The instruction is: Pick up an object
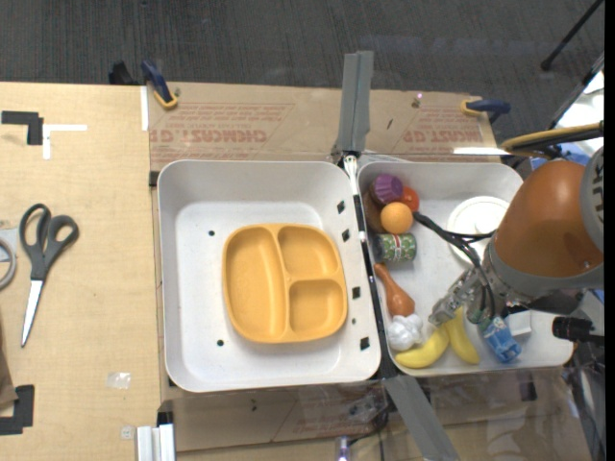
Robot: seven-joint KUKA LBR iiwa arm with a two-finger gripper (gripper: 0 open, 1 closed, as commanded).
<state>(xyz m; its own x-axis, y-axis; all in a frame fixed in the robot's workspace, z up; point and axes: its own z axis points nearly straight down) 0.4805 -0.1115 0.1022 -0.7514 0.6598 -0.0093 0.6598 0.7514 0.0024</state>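
Hovering just above the bananas (437, 344), the gripper (459, 305), its opening impossible to judge, risks slipping off curved fruit crowded by the nearby carrot (394, 291).

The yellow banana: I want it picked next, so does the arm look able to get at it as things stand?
Probably yes. The gripper hangs right beside the yellow banana in the right bin, and the fruit's top lies bare, though a white crumpled object crowds its left end.

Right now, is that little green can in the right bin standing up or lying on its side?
Lying on its side. The green can shows its long printed wall from above, stretched across the right bin, below the orange ball.
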